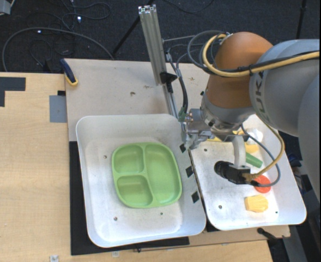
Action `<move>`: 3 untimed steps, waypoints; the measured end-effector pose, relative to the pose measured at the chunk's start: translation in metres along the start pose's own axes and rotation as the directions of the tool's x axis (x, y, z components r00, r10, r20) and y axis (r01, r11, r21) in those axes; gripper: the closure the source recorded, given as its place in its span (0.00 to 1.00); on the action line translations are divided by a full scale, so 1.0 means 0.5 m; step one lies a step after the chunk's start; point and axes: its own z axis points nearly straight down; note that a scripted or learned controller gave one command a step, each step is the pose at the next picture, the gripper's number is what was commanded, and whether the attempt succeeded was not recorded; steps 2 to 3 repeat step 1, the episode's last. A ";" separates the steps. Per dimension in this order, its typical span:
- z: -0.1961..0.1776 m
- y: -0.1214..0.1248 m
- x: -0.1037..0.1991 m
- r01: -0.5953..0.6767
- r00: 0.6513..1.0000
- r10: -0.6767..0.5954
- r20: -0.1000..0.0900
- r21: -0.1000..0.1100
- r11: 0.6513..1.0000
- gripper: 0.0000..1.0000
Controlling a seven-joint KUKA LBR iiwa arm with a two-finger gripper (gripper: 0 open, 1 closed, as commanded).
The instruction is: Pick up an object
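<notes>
Green divided plate point(146, 174) sits flat in the middle of the left bin point(89, 201), but the grabbable small stuff is in the right bin point(220, 212): a yellow block point(256, 203) at lower right, a red piece point(262, 183) just above it, and a green stick point(253, 160) higher up, slanting upper left to lower right. The gripper point(193, 137) hangs over the seam between the bins, so those pieces lie to its lower right. The arm reaches in from the right, wrist bent steeply down. Honestly can't tell whether the gripper is wide or closed.
</notes>
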 end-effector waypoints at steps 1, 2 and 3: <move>0.023 0.013 0.083 0.000 1.000 0.000 0.000 -0.001 1.000 1.00; 0.023 0.013 0.083 0.000 1.000 0.000 0.000 -0.001 1.000 1.00; 0.023 0.013 0.083 0.000 1.000 0.000 0.000 -0.001 1.000 1.00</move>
